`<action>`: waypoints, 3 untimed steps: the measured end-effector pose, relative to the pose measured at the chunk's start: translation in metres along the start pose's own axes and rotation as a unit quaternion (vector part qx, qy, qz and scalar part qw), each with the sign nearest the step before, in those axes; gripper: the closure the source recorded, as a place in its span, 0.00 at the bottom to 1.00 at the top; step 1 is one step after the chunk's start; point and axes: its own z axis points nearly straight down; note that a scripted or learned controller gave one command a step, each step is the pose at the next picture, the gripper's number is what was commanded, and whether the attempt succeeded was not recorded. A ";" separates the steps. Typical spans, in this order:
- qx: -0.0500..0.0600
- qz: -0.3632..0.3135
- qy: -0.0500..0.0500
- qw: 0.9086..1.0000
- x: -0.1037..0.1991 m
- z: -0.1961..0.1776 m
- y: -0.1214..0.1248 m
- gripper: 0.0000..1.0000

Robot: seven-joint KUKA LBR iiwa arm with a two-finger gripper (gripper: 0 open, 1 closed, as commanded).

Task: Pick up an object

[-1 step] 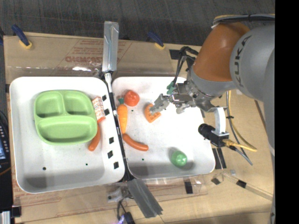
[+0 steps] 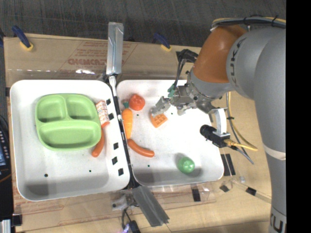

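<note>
**A:** What lies in the right bin (image 2: 214, 154)?

**B:** A small orange block (image 2: 159, 120), a red tomato (image 2: 137, 101), a carrot (image 2: 128, 122), an orange sausage (image 2: 141, 150) and a green ball (image 2: 185, 165).

**A:** Where are the jaws?

**B:** The gripper (image 2: 161, 108) hangs over the bin's upper middle, and the arm enters from the right. The orange block sits directly under the tips, a touch toward the view's bottom. Its long axis tilts up to the right.

**A:** Are the jaws apart or together?

**B:** I cannot tell (wrist hardware crowds the tips). Nothing is visibly clamped.

**A:** And the left bin (image 2: 24, 178)?

**B:** A green divided tray (image 2: 68, 120), well apart from the jaws.
</note>
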 end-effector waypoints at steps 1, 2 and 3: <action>-0.001 -0.071 0.000 0.998 -0.030 0.083 0.018 0.00; -0.001 -0.060 0.000 0.998 -0.028 0.107 0.027 0.00; -0.001 -0.063 0.000 0.998 -0.028 0.097 0.028 1.00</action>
